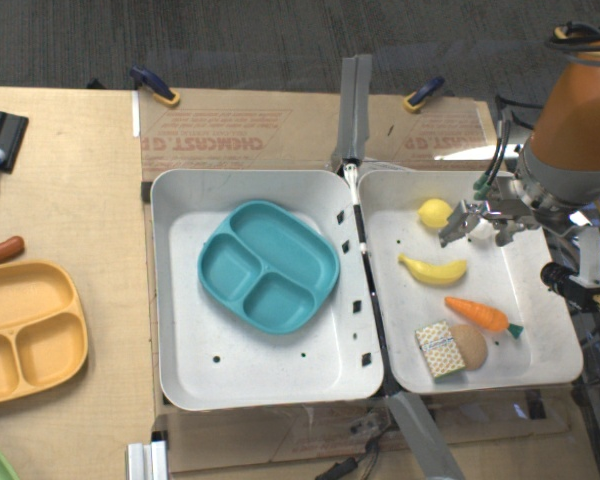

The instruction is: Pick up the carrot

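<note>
Carrot (477, 314) lies in the right bin (540, 373), lower half, near the right wall; orange body, green stub at the lower-right end; long axis runs upper-left to lower-right, slightly off level

Gripper (477, 220) hangs over the bin's upper part, beside the lemon (434, 213); fingers look spread, nothing between them, though glare makes the tips hard to read

From the gripper, you find the carrot toward the near edge of the bin, well apart, almost straight down the view; banana (433, 269) sits to the left of that line, so the path looks free

Neighbours: a tan round thing (469, 346) and a small box (439, 352) lie just below-left of the carrot's thick end, close, maybe touching; you cannot tell

Judgement: you want the fingers closing across the short axis, so wrist turned to suit that diagonal; mid-body grasp keeps clear of the round thing
</note>
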Controlling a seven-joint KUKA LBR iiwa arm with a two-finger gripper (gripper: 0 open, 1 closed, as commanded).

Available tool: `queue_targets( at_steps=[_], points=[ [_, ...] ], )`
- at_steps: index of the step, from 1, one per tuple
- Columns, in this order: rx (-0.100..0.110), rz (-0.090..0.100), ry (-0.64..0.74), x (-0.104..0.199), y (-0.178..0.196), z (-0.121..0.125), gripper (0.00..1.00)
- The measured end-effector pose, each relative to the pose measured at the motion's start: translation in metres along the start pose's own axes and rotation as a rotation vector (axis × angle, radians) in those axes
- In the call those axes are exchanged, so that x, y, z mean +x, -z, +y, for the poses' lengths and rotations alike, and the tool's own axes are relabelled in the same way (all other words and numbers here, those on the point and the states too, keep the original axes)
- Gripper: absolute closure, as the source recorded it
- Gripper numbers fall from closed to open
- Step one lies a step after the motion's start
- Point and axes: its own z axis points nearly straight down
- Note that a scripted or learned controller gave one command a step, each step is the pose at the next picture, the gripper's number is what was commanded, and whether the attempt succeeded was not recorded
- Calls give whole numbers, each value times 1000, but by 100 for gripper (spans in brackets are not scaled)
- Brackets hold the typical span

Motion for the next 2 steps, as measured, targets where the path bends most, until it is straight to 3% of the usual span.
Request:
queue_targets(
  at_steps=[1,2],
  points=[
    [1,1,112,-44,-112,-27,0],
    [0,1,-20,-62,-133,-77,0]
  ],
)
